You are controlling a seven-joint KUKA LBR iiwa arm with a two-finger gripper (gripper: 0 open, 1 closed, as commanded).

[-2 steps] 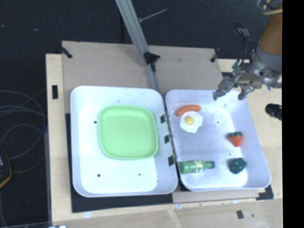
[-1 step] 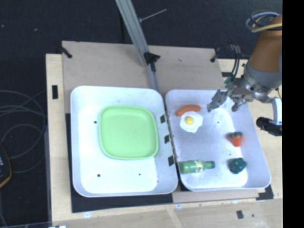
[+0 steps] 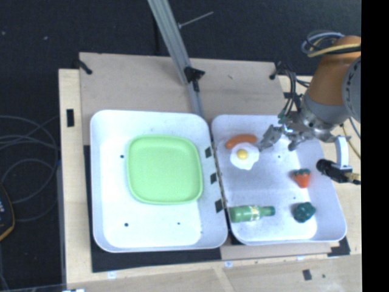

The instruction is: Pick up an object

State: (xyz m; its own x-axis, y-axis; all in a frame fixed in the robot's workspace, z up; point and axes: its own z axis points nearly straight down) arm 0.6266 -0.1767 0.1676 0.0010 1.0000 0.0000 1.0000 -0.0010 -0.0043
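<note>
From the camera view, the counter (image 3: 121, 84) carried two shallow white bins side by side. The left bin (image 3: 106, 163) held a pale green plate (image 3: 164, 168) lying flat near its middle. The right bin (image 3: 267, 184) held the small things: an orange sausage (image 3: 240, 140) near its far left corner, a fried egg (image 3: 244, 156) touching it on the near side, a green bottle (image 3: 251, 212) lying on its side along the near left part, a strawberry-like red and orange piece (image 3: 302, 177) toward the right wall, and a dark green lump (image 3: 303, 212) just nearer than that. The arm (image 3: 331, 81) reached in from the right, and the jaws (image 3: 281, 137) hung over the far part of the right bin, just right of the sausage and egg. They stood spread, one finger slanting toward the egg, with nothing between them. A grey slanted pole (image 3: 172, 35) rose behind the bins
</note>
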